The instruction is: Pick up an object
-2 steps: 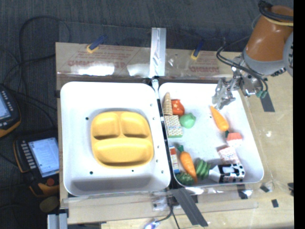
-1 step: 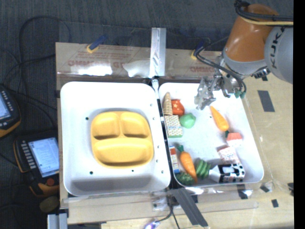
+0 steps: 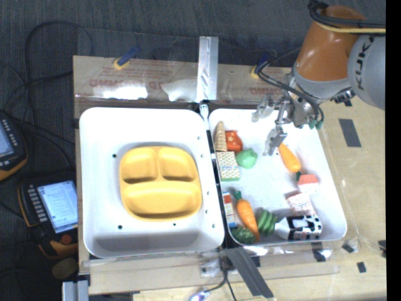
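— Looking at the right bin (image 3: 332,187): where is bare floor?
— Mid-bin, left of the orange carrot piece (image 3: 289,158); other toys crowd its left wall and near rim.
— And the gripper (image 3: 274,144)?
— Just left of that carrot, fingers slightly parted, holding nothing.

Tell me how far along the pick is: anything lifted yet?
Done: the gripper is over the right bin, fingers pointing down beside the orange carrot. In hand: nothing shows between its fingers. Left: close on a toy and lift it; the carrot, green ball and the rest lie in the bin, and the yellow tray sits alone in the left bin.
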Available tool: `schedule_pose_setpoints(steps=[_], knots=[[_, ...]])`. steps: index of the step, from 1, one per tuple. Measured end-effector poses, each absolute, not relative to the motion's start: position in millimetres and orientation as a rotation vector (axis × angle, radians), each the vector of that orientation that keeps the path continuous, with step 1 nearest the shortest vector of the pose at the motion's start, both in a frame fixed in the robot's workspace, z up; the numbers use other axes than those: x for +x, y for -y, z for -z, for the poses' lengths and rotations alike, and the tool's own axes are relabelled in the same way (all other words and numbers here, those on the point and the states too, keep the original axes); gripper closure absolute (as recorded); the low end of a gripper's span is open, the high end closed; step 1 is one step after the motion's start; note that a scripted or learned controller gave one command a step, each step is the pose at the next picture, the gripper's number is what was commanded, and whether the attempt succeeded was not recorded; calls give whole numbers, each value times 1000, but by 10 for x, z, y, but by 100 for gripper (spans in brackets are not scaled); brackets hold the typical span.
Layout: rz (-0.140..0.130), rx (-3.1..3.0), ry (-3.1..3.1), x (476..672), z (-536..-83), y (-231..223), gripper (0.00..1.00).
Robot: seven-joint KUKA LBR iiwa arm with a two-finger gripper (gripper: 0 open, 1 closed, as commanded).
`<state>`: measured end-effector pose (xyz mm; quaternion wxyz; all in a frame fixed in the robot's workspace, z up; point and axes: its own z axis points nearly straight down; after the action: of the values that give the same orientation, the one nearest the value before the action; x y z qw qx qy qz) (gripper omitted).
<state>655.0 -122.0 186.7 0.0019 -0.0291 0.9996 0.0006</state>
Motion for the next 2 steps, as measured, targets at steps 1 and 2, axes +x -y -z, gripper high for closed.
schedule_pose_setpoints(steps=[1,2], knots=[[6,-175,-3124,6398,-894,1779,0],[9,-174,-3118,6419,-1019,1777,100]])
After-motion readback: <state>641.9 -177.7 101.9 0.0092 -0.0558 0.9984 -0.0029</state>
